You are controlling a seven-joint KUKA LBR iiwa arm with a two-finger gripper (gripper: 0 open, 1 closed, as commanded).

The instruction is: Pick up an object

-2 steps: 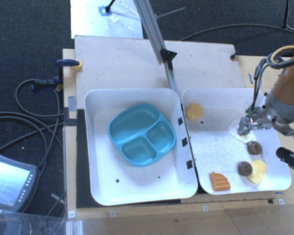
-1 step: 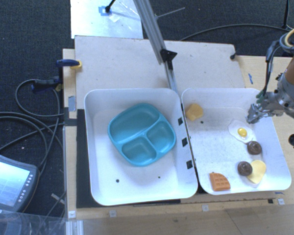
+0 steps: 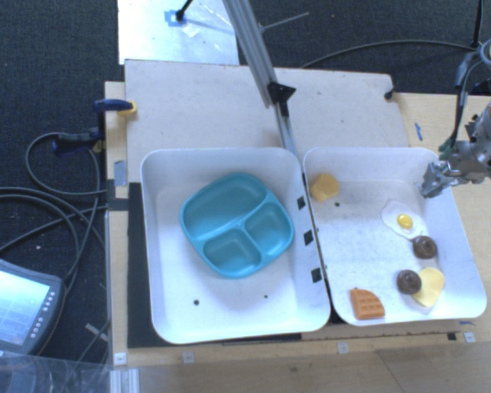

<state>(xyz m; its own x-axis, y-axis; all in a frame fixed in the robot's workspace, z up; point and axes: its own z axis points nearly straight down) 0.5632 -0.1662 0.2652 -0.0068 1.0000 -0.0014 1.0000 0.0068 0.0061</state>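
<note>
From where I stand, the gripper hangs at the far right rim of the right bin, with the grey arm reaching in from the right edge. Nothing sits between its fingers.

The right bin holds the loose pieces. A fried egg toy lies just below and left of the gripper, apart from it; its white runs longest from upper left to lower right, with the yolk near the middle. Right beside it, lower right, is a brown doughnut. A second brown doughnut rests lower down, touching a pale yellow heart-shaped piece whose narrow end points toward the near rim. An orange waffle-like square sits by the near wall, slightly tilted. A yellow-orange lump lies alone near the far left corner.

The left bin carries a blue divided plate, turned at a slant.
</note>
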